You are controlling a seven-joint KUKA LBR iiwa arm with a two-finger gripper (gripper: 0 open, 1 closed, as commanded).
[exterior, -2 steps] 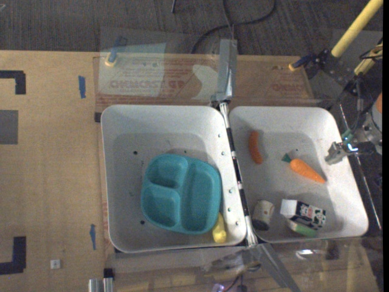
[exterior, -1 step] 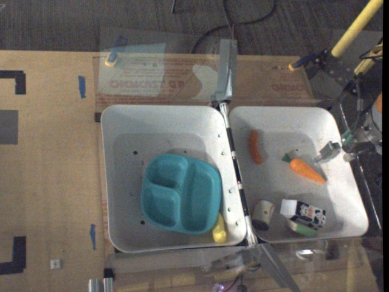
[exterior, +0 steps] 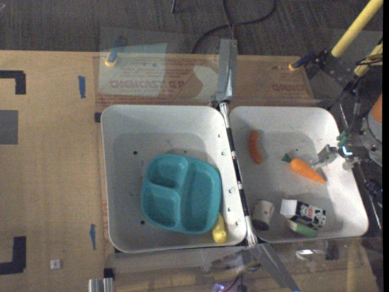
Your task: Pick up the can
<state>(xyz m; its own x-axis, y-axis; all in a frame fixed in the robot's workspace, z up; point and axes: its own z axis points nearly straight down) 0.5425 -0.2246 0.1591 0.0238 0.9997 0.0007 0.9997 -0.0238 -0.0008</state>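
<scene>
The can [exterior: 263,215] is small and beige with a dark end. It lies on its side near the front left corner of the right bin [exterior: 328,119]. My gripper [exterior: 326,157] hangs at the right side of that bin, just above the pointed end of an orange carrot [exterior: 306,170]. It is well to the right of the can and further back, with nothing seen in its grasp. The arm's wrist sits at the bin's right rim.
Near the can lie a white and dark carton [exterior: 306,213] and a green piece [exterior: 301,226]. A red-orange sausage [exterior: 256,146] lies further back. The left bin [exterior: 121,132] holds a teal divided plate [exterior: 181,193] and a yellow item [exterior: 219,230].
</scene>
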